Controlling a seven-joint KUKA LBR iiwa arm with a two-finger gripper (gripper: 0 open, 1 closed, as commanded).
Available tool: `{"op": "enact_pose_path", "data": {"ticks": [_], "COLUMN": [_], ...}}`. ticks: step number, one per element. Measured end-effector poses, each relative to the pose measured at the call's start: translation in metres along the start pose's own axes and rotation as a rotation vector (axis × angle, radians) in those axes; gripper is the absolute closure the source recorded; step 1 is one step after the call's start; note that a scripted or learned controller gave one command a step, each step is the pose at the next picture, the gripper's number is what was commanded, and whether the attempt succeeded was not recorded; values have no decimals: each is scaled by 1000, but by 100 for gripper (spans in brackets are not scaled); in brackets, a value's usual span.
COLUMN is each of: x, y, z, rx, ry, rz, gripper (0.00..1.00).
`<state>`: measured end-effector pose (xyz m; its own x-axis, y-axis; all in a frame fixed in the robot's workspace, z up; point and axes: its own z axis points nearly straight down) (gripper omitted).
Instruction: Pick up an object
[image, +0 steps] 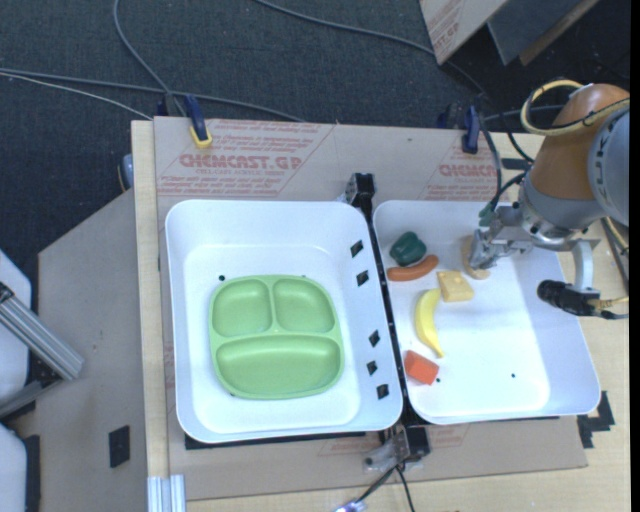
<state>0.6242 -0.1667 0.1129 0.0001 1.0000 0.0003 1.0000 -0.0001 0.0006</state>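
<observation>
Left bin (190, 300) is holding a green divided plate (276, 335). Right bin (520, 350) is holding a banana (429, 322), cheese wedge (455, 288), sausage (412, 269), green piece (407, 246) and orange piece (421, 368). Gripper (484, 256) is hovering beside the cheese; grip state unclear.

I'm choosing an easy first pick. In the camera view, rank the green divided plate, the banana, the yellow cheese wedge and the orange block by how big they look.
1. green divided plate
2. banana
3. yellow cheese wedge and orange block: these look alike, so I won't rank them.

Tray (276, 336) in left bin (190, 300), banana (429, 322) in right bin (520, 340)
</observation>
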Motion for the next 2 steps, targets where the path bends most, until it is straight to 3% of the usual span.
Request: {"op": "enact_pose_path", "data": {"ticks": [2], "x": [-8], "y": [4], "z": [-112], "rx": [-7], "ry": [-3], "rz": [-1], "gripper": [100]}}
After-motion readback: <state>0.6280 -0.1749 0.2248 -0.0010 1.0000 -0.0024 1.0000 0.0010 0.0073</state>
